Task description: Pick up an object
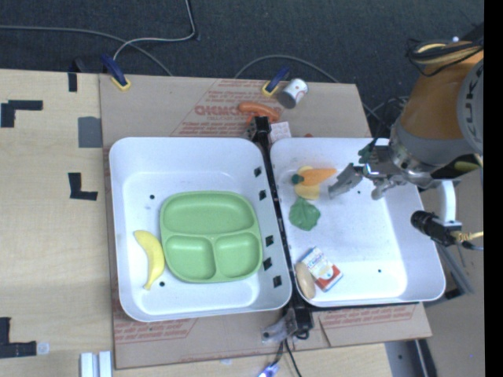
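Camera view showed the pincer (360, 181) spread wide and empty over the right bin (393, 285), just beside the carrot (316, 181), where a close might have nudged it against the green leaf (304, 215) and missed.

We find very little that we can read. The cardboard sheet (220, 104) under the two bins carries red printing, a slanted line of letters above the left bin (126, 163) and more red marks along its lower edge, but the characters are too blurred for us to spell out. The small red and white packet (322, 271) in the right bin (409, 277) has print on its face that we cannot make out either.
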Robot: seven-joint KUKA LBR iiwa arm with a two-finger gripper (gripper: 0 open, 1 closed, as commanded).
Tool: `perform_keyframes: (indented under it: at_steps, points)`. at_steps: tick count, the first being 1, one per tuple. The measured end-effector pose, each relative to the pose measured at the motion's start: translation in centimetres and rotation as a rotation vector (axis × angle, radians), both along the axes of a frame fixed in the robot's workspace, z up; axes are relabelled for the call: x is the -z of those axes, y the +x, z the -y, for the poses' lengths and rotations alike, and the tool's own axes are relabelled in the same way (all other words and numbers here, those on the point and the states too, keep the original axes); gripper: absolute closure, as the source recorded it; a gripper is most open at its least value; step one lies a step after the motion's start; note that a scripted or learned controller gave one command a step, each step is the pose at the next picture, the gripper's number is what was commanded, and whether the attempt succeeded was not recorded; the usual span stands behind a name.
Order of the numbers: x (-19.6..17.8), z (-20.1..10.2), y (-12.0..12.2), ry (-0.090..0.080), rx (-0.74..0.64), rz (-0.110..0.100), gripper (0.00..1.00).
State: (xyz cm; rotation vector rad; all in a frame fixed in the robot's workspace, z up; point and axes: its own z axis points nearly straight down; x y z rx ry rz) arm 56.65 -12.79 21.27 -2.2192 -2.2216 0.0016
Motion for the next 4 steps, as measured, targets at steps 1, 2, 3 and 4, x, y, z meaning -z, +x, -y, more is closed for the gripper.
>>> perform_keyframes:
  at_steps: [1,2,3,4]
  points:
    - [10.9,-2.7,3.3,0.001,0.000,-0.003,0.00]
    - [12.7,-2.7,9.3,-0.001,-0.001,0.005,0.00]
    - [11.7,-2.7,9.2,-0.002,-0.001,0.003,1.00]
    - [12.6,2.5,2.6,-0.003,0.002,0.004,1.00]
